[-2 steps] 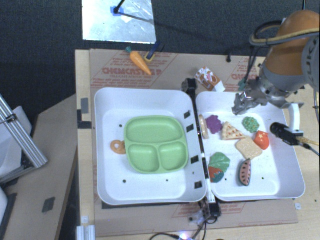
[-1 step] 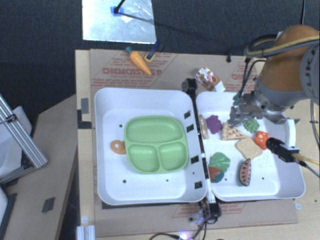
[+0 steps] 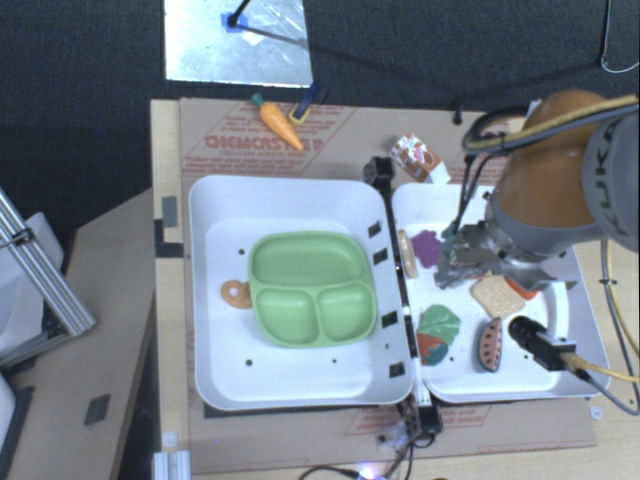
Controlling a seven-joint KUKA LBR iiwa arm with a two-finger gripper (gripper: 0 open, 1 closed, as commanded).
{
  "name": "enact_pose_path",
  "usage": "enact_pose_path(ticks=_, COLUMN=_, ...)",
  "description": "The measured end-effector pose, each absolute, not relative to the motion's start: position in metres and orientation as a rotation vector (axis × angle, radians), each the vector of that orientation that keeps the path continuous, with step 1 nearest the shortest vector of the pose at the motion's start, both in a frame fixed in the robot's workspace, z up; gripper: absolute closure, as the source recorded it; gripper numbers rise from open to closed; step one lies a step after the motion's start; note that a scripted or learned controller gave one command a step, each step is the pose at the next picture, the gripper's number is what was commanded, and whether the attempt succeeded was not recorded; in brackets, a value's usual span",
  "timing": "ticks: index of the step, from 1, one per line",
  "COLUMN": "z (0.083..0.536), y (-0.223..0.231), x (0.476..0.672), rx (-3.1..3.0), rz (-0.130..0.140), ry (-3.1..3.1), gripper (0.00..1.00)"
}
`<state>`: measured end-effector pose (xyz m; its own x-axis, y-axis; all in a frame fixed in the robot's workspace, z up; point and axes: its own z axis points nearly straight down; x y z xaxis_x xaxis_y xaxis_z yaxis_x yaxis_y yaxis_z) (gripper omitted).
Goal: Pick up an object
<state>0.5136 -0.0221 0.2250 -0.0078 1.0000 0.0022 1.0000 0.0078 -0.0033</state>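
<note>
A: The hand hung low in the right bin, near that bin's left wall, with the grey arm and its orange band covering much of the far half. Whether it was parted or closed I could not tell, the metal there was too muddled.

B: What lay in reach for picking?

A: A purple piece just left of the hand, a slice of toast just to its near-right, a green leafy toy nearer the front edge, and a watermelon slice beside that. Nothing showed clamped in it.

B: So the risk?

A: Crowding, I judged. The purple piece and the toast sat close either side, so a descent between them could nudge one away or catch an edge and close on nothing. The toast looked flat (little for two tips to bite on). The bin's left wall stood near too, and a drift that way could strike it.

B: And the other bin?

A: The left bin held a green divided tray and a small orange ring, well apart from the hand. A toy carrot lay on the surface by its far edge.
</note>
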Motion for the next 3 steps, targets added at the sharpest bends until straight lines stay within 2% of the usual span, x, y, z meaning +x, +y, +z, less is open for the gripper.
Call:
enact_pose_path(ticks=1, z=0.226, y=-0.026, x=0.525, rx=-2.220, rz=-0.003, ry=-2.226, gripper=1.00)
enact_pose_path(ticks=2, z=0.218, y=-0.014, x=0.512, rx=-2.215, rz=0.000, ry=-2.226, gripper=1.00)
enact_pose_path(ticks=3, z=0.217, y=-0.029, x=0.513, rx=-2.222, rz=-0.001, ry=-2.223, gripper=1.00)
